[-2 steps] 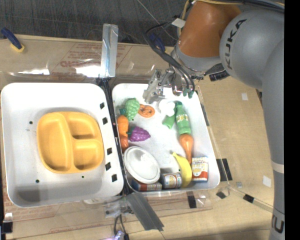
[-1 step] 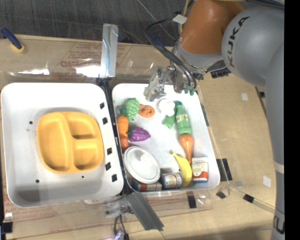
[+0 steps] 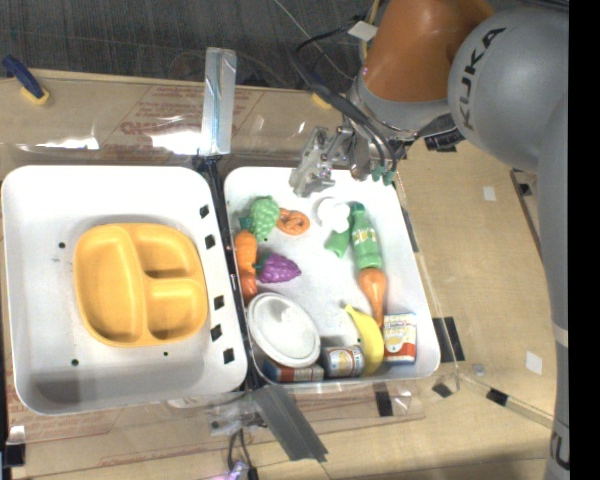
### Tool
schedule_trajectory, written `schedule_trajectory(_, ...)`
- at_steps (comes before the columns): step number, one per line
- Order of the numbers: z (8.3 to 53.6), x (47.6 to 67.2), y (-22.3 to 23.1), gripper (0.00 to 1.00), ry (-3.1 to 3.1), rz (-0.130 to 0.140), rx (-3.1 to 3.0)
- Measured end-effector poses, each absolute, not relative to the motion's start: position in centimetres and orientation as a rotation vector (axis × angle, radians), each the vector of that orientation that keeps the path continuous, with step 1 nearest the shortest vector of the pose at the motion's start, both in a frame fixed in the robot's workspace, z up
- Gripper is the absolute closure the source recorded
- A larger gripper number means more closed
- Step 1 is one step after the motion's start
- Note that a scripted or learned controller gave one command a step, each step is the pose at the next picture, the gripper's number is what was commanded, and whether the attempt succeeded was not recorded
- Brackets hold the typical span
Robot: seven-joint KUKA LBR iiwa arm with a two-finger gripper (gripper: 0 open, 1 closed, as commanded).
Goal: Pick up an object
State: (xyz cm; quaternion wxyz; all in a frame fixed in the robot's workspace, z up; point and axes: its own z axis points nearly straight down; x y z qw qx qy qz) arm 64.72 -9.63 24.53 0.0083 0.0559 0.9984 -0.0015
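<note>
Fingers (image 3: 325, 160) of the gripper (image 3: 313, 180) look slightly apart with nothing between them, and they hang over the far rim of the toy-filled bin (image 3: 412, 258), the one nearer the arm (image 3: 500, 78). From where I stand this is the approach step: no object is held, and the gripper sits above the bin's far edge, not down among the toys.

Nearest below it, just inside the bin's far rim, lie a small white cap (image 3: 330, 211), an orange toy (image 3: 293, 222) and a bumpy green toy (image 3: 263, 216). A green bottle (image 3: 365, 238) lies a little further in, towards the bin's arm-side wall, with an orange carrot (image 3: 373, 290) and a banana (image 3: 368, 338) beyond it. Purple grapes (image 3: 277, 268) sit near the bin's middle. A white bowl (image 3: 283, 330) and some cans (image 3: 340, 360) crowd the bin's near corner.

As I judge it, the next move calls for choosing one toy, shifting the gripper inward from the rim until it is over that toy, and going down with the fingers spread on either side of it. The green bottle seems a fair choice, since it has some free floor around it. The orange toy and the green one lie close together, so a descent there could catch both or nudge one away
</note>
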Motion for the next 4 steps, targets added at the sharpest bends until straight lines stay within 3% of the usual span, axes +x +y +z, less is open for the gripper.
schedule_trajectory(1,24.6,63.1,-16.8,1.00,3.126,-0.004,-0.252)
schedule_trajectory(2,26.5,65.8,-16.1,1.00,3.120,-0.003,-0.313)
schedule_trajectory(4,26.4,65.9,-16.3,1.00,3.122,-0.004,-0.292)
